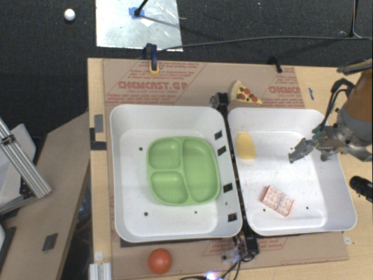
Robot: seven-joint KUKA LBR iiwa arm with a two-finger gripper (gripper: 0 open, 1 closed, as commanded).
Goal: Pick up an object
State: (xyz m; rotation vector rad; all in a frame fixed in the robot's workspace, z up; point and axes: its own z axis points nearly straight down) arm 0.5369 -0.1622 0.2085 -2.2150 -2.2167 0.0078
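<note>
Two white bins side by side on the worktop (326, 255). Right bin (338, 212) as landmark: yellow block (246, 146) inside near its left wall, pink packet (277, 200) lower toward its front, well apart from the block. Tool (303, 151) hanging over its right half — nothing between the fingers, spread or pressed together impossible to tell. Left of it, green divided plate (183, 170) in the other bin (125, 214). Pizza-slice toy (246, 93) just behind — orange ball (159, 261) off front-left.

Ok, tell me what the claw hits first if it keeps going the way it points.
Probably the yellow block: the claw points left across the right bin. Its height is unclear, so it might pass over.
</note>
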